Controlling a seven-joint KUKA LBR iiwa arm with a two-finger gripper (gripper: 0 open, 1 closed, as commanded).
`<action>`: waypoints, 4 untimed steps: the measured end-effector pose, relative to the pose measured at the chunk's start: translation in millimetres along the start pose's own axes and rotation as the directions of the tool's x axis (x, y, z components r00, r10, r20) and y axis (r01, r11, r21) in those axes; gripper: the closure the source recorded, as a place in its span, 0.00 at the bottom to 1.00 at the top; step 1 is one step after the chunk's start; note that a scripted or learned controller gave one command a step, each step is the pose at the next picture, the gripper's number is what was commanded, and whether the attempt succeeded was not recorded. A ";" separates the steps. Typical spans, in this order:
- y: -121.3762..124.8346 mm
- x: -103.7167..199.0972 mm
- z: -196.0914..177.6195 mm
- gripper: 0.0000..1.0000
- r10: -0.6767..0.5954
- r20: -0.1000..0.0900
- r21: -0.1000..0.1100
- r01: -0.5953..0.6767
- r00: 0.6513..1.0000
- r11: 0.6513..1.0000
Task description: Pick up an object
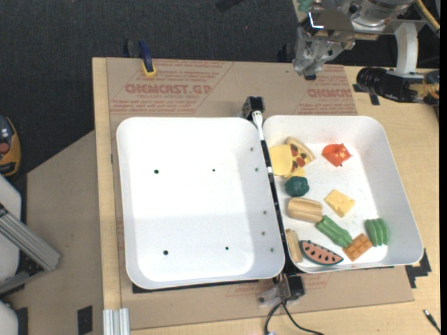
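My gripper hangs high over the cardboard behind the right bin, well above and apart from the toys. Several toy foods lie in that bin: a pizza slice against a yellow disc, a red piece, a dark green ball, a cheese wedge, a tan cylinder, a green pickle, a green pepper, an orange waffle and a watermelon slice.
The left bin adjoins the right one along a black clip seam. Both rest on a cardboard sheet. A blue and yellow clamp grips the sheet's back edge.
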State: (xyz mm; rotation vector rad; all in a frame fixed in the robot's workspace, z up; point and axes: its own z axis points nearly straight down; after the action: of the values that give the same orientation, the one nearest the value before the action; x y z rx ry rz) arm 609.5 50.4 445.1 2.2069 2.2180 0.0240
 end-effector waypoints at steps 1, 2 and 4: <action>-23.7 75.9 62.2 1.00 -0.003 0.001 0.027 0.003 1.000 1.000; -46.6 69.2 41.1 1.00 0.004 0.002 0.022 -0.004 1.000 1.000; -81.5 128.6 90.3 1.00 0.004 0.001 0.019 -0.004 1.000 1.000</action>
State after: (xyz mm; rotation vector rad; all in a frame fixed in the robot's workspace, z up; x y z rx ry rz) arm 529.2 178.7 353.4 2.2201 2.2226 0.0019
